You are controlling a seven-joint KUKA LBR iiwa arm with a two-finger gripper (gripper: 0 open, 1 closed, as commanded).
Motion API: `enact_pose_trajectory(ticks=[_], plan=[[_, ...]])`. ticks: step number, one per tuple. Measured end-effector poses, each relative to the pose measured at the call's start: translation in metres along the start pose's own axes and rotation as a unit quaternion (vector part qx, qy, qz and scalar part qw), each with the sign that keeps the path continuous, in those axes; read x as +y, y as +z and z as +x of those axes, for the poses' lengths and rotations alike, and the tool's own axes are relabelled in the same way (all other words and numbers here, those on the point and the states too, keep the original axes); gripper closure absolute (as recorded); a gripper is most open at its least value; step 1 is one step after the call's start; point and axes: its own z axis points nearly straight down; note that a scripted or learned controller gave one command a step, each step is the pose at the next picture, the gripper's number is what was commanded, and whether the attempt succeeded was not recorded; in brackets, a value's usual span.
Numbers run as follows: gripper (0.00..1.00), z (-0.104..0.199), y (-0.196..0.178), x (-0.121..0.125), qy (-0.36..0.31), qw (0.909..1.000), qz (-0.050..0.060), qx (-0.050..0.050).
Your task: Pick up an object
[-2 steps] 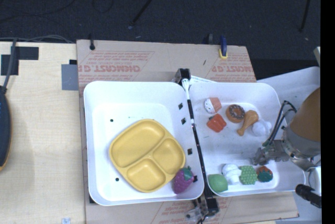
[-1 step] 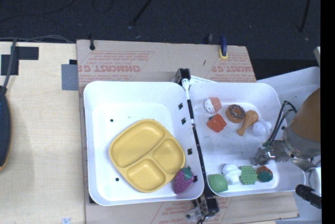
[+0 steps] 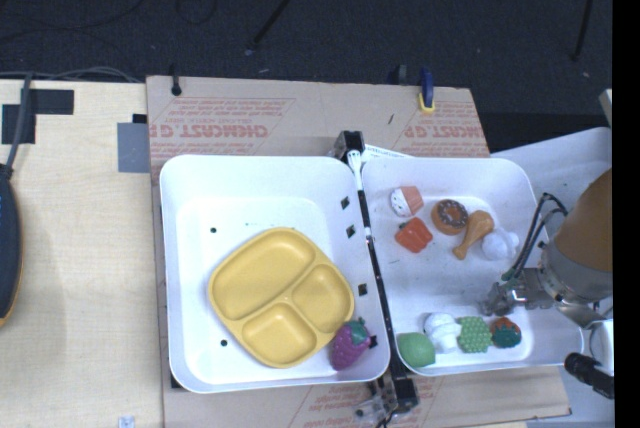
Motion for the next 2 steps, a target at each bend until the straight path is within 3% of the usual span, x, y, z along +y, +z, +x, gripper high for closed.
enact_pose_trajectory(ticks=[2], plan=[[1.0,-0.0016,0.0005,0.001,0.003,1.0,0.002,0.001]])
